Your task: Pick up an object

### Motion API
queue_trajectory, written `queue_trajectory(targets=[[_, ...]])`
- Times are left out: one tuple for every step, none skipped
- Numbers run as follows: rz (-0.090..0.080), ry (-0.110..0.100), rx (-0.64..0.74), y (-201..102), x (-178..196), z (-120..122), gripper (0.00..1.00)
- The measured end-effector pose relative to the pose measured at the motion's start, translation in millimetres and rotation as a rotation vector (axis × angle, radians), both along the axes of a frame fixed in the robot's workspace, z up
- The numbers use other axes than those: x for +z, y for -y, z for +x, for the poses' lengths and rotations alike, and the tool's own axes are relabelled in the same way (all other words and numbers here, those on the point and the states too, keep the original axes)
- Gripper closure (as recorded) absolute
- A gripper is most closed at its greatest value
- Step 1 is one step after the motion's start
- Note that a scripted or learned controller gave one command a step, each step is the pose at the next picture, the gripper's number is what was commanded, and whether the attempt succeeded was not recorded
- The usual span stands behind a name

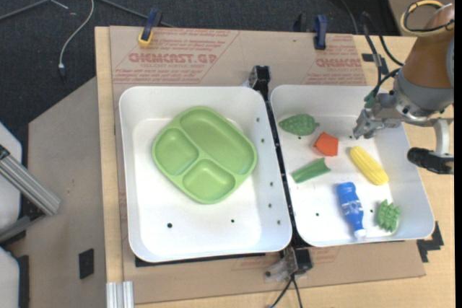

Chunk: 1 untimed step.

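Note:
The right bin holds a dark green leafy toy, an orange block, a yellow corn cob, a green pod, a blue bottle and a small green bushy toy. My gripper hangs over the upper right part of that bin, just above the corn cob and to the right of the orange block. Nothing appears held in it. The arm's grey wrist and orange band rise behind it at the right.
A light green divided plate lies in the left bin. A black divider rail runs between the bins. Blue clamps hold the board's far edge, and cables lie on the floor beyond.

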State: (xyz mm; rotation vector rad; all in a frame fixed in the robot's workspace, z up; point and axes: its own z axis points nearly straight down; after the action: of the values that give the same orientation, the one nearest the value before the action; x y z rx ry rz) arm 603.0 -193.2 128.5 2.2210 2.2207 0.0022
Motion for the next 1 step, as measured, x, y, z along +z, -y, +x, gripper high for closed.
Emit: queue_trajectory(targets=[[-0.003, 0.006, 0.002, -4.4, 64.2, 0.3, 1.0]])
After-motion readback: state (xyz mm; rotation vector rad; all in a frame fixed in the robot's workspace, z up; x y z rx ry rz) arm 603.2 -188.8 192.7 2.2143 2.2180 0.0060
